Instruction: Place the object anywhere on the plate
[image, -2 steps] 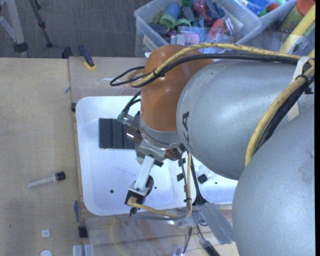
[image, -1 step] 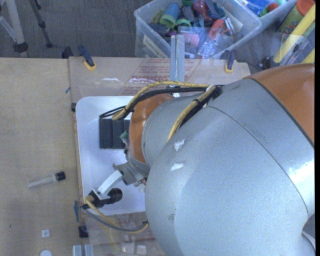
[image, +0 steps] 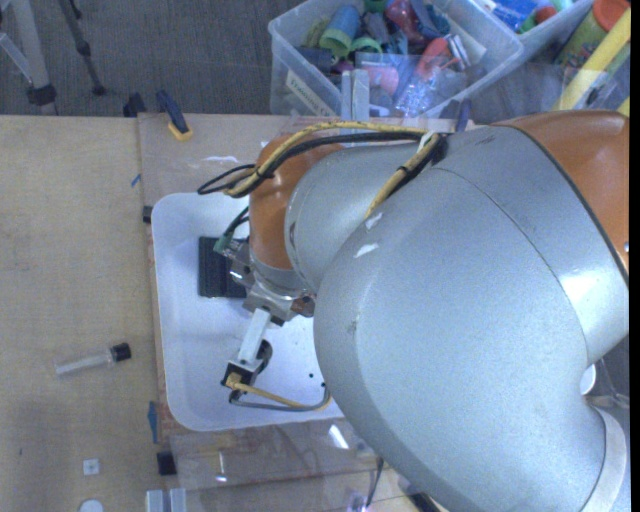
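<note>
Looking at centre-left of your frame: gripper over white bin | jaws: you cannot tell | task object: dark flat rectangular shape, partly hidden.

Pale wooden bench bears shallow white plastic bin; small clear tube with black cap lies left of bin; blue-handled clamp at bench's far edge.
</note>
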